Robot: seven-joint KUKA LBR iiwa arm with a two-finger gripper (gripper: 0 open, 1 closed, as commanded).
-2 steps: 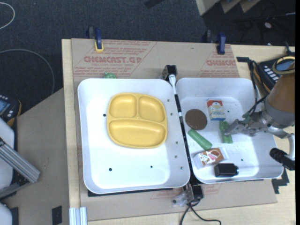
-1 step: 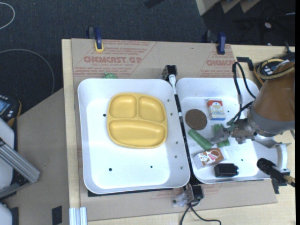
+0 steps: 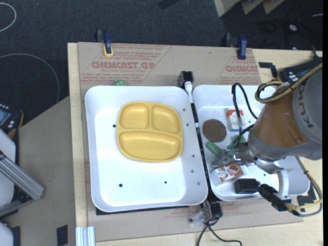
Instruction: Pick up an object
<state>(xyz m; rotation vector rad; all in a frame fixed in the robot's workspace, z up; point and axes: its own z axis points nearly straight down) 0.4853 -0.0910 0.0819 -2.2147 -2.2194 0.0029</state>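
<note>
The gripper (image 3: 229, 158) is low in the right bin (image 3: 218, 94), among a snack packet (image 3: 228, 172), green piece (image 3: 212, 148) and brown disc (image 3: 214, 129); its grasp I cannot tell; next, probably close and lift straight.

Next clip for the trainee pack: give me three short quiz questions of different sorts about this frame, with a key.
1. True or false: the yellow divided plate lies in the left bin.
2. Multiple choice: the brown round disc lies (A) on the yellow plate, (B) in the right bin near its left wall, (C) on the bench outside both bins.
3. Fill in: the gripper is over the ____ bin.

Key
1. True.
2. B.
3. Right. It hangs among the small items there, beside a green piece and a red and white packet; whether it grips anything cannot be judged.
</note>
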